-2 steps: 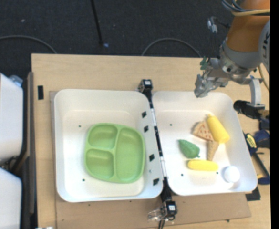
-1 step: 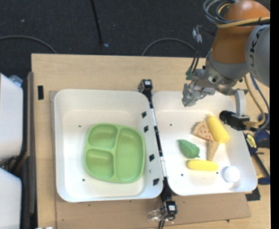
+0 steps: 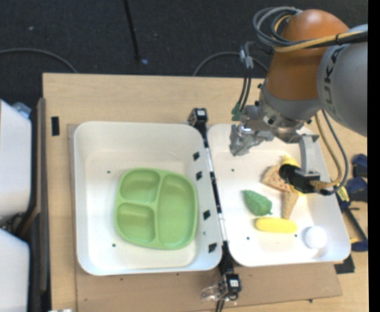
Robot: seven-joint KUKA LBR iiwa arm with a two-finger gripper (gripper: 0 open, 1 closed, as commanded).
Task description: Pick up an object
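Gripper hangs over right bin's far left corner, bare floor beneath; spread or closed, cannot tell. Nearest candidate: green lump, mid-bin, apart from yellow piece. Best to centre above lump, descend straight, avoid tan wedge

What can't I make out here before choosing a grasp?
Right bin: far corner, camera view, hidden under the arm.
Tan wedge: camera view, right edge covered by the arm.
White ball: camera view, pale against the white bin, outline unclear.
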